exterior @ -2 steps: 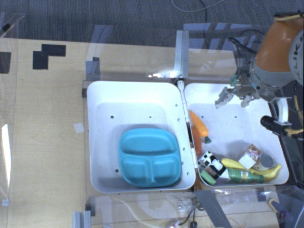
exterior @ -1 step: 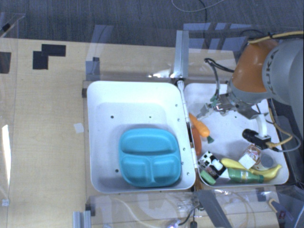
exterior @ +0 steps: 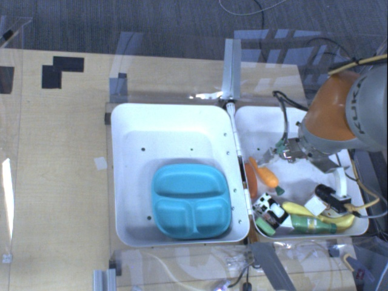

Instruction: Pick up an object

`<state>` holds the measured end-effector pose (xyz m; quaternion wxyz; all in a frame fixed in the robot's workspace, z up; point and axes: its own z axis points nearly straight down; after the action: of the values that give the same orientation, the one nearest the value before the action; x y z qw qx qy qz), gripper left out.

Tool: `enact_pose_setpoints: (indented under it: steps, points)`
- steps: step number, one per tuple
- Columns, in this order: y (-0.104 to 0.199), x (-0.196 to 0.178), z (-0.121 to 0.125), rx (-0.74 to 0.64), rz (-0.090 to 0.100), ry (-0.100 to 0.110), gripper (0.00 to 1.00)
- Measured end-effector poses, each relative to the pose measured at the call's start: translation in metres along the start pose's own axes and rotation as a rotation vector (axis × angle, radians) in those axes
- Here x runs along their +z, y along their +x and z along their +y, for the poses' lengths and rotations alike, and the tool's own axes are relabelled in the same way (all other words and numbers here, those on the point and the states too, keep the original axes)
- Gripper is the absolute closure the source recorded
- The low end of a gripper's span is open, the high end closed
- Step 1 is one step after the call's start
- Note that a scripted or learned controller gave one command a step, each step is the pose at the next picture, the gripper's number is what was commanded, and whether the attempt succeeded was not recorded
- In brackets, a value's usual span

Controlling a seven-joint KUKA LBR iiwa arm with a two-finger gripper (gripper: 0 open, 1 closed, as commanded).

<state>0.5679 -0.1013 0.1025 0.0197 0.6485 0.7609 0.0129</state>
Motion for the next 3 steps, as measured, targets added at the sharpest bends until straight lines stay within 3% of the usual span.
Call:
enact_pose_setpoints:
  steps: [1,2,3]
  points:
    - [0.001,0.011,-0.009,0.000,0.006,0.028,0.00]
    - [0.066,-0.086,-0.048,-0.034,0.013,0.039,0.00]
    - [0.058,-0.083,-0.002,-0.063,0.014,0.041,0.00]
